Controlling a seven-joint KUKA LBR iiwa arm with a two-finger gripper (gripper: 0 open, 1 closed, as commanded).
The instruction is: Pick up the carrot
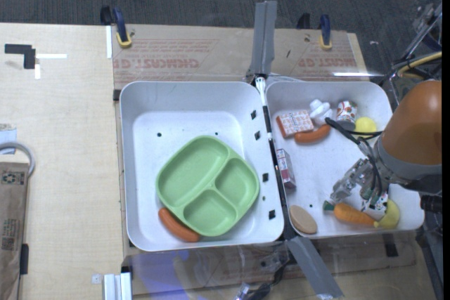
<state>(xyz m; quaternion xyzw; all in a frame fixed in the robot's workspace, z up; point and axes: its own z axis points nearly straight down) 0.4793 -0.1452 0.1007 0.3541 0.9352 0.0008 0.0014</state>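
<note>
The carrot (pixel 354 215), orange with a small green top at its left end, lies near the front right of the right bin (pixel 316 172). My gripper (pixel 360 187) hangs just above and slightly behind it, at the end of the grey arm with the orange band (pixel 420 124). Nothing shows as lifted off the bin floor.
The right bin also holds a yellow fruit (pixel 389 214) touching the carrot's right end, a tan oval (pixel 304 219), a small box (pixel 284 169), a sausage (pixel 311 135), a red packet (pixel 294 123) and a lemon (pixel 365 126). The left bin has a green divided plate (pixel 207 185) and an orange sausage (pixel 178 225).
</note>
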